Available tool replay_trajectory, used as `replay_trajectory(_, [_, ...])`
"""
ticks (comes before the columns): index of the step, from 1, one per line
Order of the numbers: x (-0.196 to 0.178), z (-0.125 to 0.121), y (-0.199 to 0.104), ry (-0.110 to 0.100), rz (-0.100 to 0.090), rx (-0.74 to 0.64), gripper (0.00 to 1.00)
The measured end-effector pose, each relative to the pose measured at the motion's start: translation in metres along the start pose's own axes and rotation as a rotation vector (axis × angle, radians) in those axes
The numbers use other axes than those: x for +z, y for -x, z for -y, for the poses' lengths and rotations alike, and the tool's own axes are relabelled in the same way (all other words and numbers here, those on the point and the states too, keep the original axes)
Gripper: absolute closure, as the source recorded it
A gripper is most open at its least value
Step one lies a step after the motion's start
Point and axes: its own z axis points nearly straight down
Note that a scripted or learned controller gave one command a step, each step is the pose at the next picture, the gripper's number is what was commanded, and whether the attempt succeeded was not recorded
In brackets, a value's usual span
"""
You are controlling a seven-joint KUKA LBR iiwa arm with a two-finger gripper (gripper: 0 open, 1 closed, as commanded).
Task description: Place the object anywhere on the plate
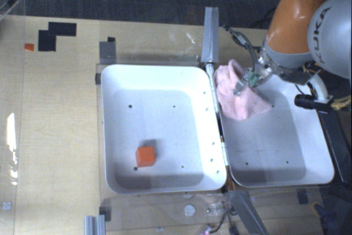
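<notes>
One pink cloth (237, 97) lies crumpled in the right bin's (286, 162) far left corner, partly draped against its wall. The jaws (246, 84) press into its top; whether they grip it I cannot tell. One orange block (146, 156) sits near the left bin's (159, 91) near left corner. Both bins rest on the desk (49, 135).

Lab — bench (55, 118), white bins (115, 118)

cloth (237, 97): soft pink fabric | bins (165, 85): smooth matt white plastic | bench (55, 118): pale wood, slight sheen
</notes>
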Motion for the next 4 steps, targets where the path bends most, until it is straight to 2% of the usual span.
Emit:
replay_trajectory(1, [-0.040,-0.004,0.001,0.001,0.002,-0.006,1.00])
replay_trajectory(2, [-0.051,-0.029,-0.040,0.003,0.001,-0.408,1.00])
replay_trajectory(3, [-0.041,-0.054,-0.085,0.004,0.000,-0.810,1.00])
replay_trajectory(4, [-0.038,-0.079,-0.141,0.004,-0.002,-0.922,1.00])
